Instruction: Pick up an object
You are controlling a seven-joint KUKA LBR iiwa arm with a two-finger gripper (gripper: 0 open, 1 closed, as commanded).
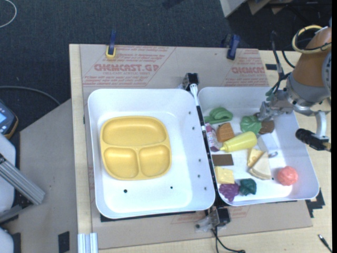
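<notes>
My gripper [266,116] hangs low over the far side of the right bin [304,157], on the grey arm that comes in from the right. A small brown piece [267,126] lies right at its tip, beside a green leafy toy [250,124]. Whether the piece is held cannot be made out. Close by lie a yellow squeeze bottle [239,141], a brown bun [225,132], another green toy [220,113] and a bread wedge [259,165]. A pink ball [287,175] sits near the front right corner.
The left bin [105,104] holds a yellow divided plate [137,146]. Along the right bin's left and front sides lie a chocolate bar [222,159], a cheese block [225,175], purple grapes [228,192] and a dark green broccoli [247,186]. Blue clamps [232,46] stand at the board's far edge.
</notes>
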